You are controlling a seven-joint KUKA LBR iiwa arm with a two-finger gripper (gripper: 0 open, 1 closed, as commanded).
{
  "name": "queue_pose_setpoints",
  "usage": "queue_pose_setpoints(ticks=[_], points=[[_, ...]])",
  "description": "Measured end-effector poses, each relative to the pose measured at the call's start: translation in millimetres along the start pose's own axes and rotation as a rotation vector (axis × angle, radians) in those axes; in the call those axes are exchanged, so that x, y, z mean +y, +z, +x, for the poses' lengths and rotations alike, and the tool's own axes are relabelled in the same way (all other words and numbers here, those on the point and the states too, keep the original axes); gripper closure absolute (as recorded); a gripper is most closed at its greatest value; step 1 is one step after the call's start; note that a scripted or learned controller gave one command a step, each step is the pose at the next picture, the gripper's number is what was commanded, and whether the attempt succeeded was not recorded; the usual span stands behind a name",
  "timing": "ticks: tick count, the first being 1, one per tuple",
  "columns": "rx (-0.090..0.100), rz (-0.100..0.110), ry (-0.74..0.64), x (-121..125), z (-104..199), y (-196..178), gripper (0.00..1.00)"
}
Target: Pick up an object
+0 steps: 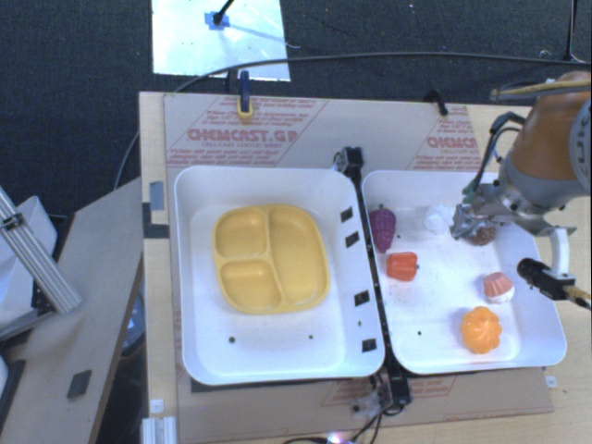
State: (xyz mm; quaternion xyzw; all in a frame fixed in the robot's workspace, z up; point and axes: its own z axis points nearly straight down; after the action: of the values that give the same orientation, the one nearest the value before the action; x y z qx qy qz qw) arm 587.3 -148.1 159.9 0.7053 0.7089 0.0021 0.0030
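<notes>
While my jaws [476, 227] sit low over a brownish object [482, 237] in the right bin [546, 345], grip undeterminable, the left bin [199, 248] holds a yellow three-compartment plastic tray [271, 257].

Light is coming in even and diffuse from overhead, scene reading bright overall. White bins [277, 363] are running near clipping, with hardly any shading inside. Shadows are staying soft and short, sitting just under the yellow tray [271, 257] and the small items. Metal plate [217, 24] at top is throwing washed-out glare. Dark floor is going nearly black, with fine noise showing. Focus is holding across the surface [305, 123]; detail is looking slightly soft and compressed.
</notes>
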Motion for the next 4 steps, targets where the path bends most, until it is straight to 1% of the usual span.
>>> queue_pose_setpoints(ticks=[1, 2, 3, 4], points=[[-0.001, -0.001, 0.000, 3.4, 0.8, -65.2, 1.00], [0.001, 0.004, -0.001, 4.5, 0.7, -76.9, 1.00], [0.003, 0.004, -0.005, -1.1, 55.3, -86.4, 1.00], [0.004, 0.007, -0.006, -8.7, 119.1, -80.1, 1.00]])
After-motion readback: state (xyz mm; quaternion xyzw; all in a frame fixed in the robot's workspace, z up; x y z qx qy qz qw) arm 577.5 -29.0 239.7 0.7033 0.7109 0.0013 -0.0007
